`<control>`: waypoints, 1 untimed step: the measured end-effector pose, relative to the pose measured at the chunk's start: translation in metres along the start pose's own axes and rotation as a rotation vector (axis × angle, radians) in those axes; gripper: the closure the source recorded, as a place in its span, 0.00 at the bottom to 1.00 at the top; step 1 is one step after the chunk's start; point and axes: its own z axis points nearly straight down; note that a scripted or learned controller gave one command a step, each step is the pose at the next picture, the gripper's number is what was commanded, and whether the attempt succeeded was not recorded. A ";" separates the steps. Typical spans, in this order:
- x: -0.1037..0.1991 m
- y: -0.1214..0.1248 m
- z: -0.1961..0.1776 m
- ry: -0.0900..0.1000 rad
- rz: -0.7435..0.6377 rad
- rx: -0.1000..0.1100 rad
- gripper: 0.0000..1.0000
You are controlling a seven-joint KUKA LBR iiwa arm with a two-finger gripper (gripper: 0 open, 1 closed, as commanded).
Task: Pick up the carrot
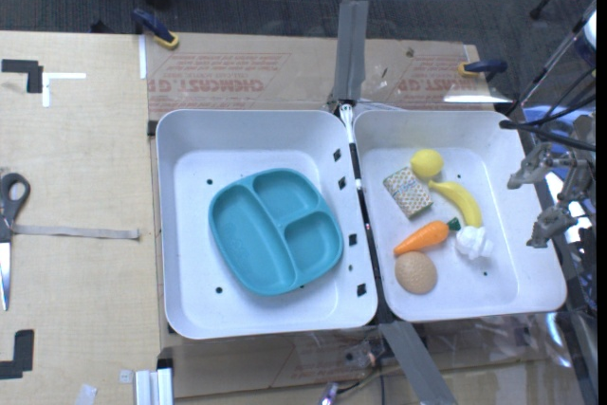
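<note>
One small carrot [422, 236] is lying well left of the hand [550, 204], whose grip I cannot tell, looking light, stiff and smooth-skinned, so pinching across its thicker orange middle is seeming safest.

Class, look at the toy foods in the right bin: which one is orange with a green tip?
The carrot, lying between the yellow banana and the tan round piece; no other food there is orange.
</note>
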 end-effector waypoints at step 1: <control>0.011 0.052 0.093 0.001 0.265 0.000 0.00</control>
